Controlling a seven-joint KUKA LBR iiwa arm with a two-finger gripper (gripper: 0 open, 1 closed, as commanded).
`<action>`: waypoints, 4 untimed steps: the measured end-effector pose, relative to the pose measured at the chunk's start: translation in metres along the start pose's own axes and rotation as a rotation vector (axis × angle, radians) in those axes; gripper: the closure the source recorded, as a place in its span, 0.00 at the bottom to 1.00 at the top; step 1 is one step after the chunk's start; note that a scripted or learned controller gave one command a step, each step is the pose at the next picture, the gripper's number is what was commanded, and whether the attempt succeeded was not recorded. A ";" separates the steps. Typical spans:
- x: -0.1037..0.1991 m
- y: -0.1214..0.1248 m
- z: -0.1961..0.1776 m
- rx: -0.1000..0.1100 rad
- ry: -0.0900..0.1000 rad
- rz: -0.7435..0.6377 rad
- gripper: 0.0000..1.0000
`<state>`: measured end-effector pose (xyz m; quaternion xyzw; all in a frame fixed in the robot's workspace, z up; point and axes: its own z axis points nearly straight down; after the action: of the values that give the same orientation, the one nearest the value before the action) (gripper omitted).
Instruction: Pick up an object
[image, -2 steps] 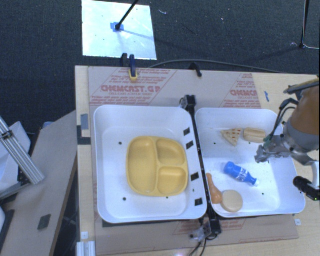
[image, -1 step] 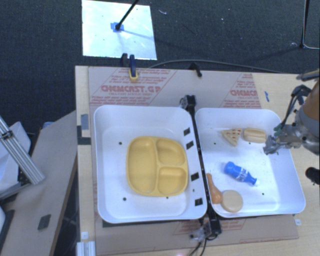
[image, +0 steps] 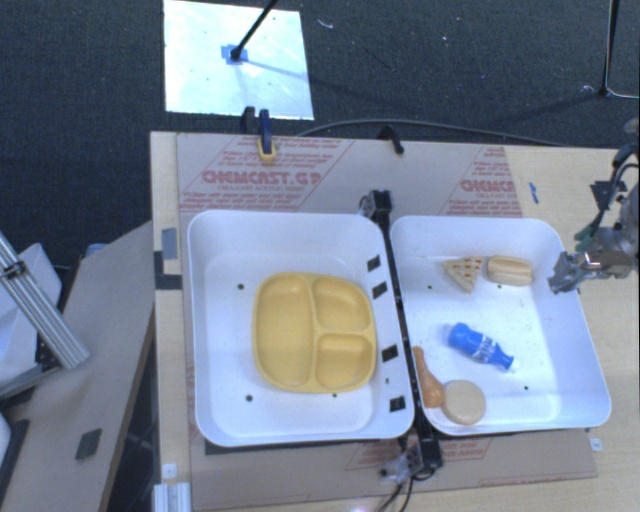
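Spanning the middle of the frame: 2 shallow white plastic bins side by side on a bench, the left white bin (image: 215, 300) and the right white bin (image: 570, 340), rims touching along a dark seam with black clips. Filling the centre of the left bin: 1 yellow plastic divided plate with 3 compartments (image: 315, 331), lying flat. At the right edge of the frame, over the right bin's upper right rim: the grey metal two-finger gripper (image: 562, 277), nothing visible between its fingers, open or closed impossible to tell at this size. In the right bin, lower centre: a blue plastic toy bottle with a white label (image: 478, 346), on its side, tilted. Below it, near the bottom rim: a round tan disc (image: 464, 401), touching an orange spoon-shaped piece (image: 426, 377) at its left. Near the upper rim: a tan bread-roll shape (image: 509, 270) just beside a tan ridged wedge (image: 464, 272).
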<state>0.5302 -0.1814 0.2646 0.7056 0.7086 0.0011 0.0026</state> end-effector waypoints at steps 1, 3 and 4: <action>0.000 0.001 -0.002 0.002 0.001 0.000 1.00; 0.099 0.026 0.012 0.003 0.002 -0.001 1.00; 0.146 0.044 0.008 0.003 0.002 -0.001 1.00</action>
<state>0.5739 -0.0349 0.2561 0.7053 0.7089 0.0010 0.0009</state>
